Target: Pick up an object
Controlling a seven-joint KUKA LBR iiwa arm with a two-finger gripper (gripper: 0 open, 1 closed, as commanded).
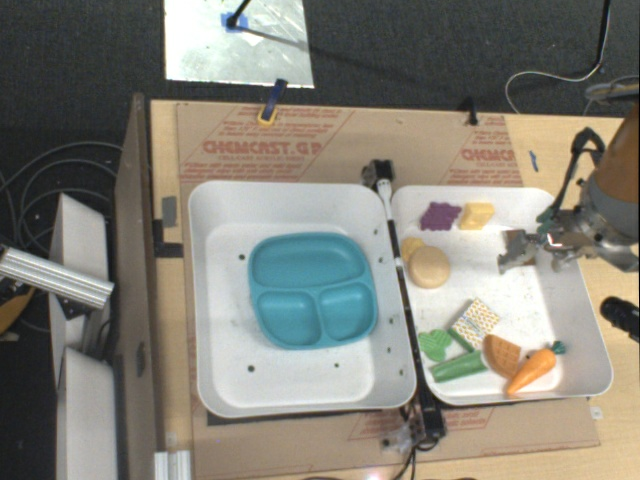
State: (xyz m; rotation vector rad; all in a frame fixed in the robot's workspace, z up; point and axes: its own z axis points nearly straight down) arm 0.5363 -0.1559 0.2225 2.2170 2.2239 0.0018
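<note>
My gripper [512, 250] hangs over the right bin [585, 298], in its upper right part, open with nothing between its fingers. To its left lies a beige round bun [430, 267]. A purple piece [439, 215] and a yellow piece [476, 214] rest at the bin's far edge. Toward the front lie a checkered cracker [475, 320], a green leafy piece [436, 345], a green pod [459, 367], an orange-brown pastry [503, 353] and a carrot [535, 366]. The gripper touches none of them.
The left bin [215, 268] holds a blue divided plate [312, 288]. A ridge [396, 268] separates the two bins. The grey arm with its orange band [615, 193] comes in from the right. Cables and metal parts lie off the bench to the left.
</note>
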